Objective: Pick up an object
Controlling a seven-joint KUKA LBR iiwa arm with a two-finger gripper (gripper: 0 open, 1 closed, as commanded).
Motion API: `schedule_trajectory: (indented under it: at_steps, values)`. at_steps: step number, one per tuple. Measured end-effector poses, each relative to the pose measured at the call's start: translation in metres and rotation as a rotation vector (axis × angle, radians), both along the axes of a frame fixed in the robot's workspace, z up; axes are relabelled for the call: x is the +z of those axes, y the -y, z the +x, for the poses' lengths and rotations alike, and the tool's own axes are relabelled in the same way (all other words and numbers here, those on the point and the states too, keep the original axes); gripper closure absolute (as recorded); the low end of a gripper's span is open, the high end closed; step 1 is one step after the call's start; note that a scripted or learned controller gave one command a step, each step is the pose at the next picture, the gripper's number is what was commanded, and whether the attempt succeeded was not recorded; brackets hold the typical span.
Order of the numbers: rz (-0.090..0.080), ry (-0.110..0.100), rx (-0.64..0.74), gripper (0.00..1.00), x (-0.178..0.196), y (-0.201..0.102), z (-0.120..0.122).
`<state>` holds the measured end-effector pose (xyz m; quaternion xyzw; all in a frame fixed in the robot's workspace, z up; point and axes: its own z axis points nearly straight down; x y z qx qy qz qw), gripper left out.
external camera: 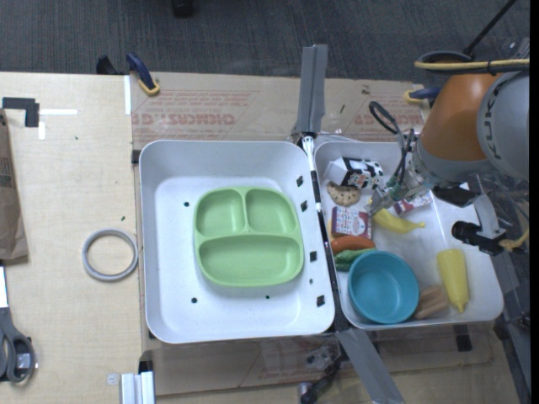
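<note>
Banana (397, 220) lies just below the pincer (389, 194), whose grip state I cannot tell.

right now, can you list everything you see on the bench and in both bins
left bin: 1, white, middle of the bench
divided plate: 1, light green, three compartments, in the left bin
right bin: 1, white, beside the left bin
bowl: 1, blue, front of the right bin
corn cob: 1, yellow, right side of the right bin
banana: 1, yellow, right bin, under the hand
carrot: 1, orange, just behind the bowl
cookie: 1, tan, back left of the right bin
small carton: 1, black and white, back of the right bin
tape ring: 1, grey, on the bench left of the bins
clamp: 1, blue and yellow, back of the bench
arm: 1, grey with orange band, from the right
hand: 1, low over the right bin
</note>
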<state>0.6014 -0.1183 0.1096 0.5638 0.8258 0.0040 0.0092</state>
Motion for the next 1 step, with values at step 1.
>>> schedule_trajectory:
  at_steps: [1]
  values:
    - [0.002, -0.018, 0.055, 1.00, 0.0825, -0.0656, 0.0453]
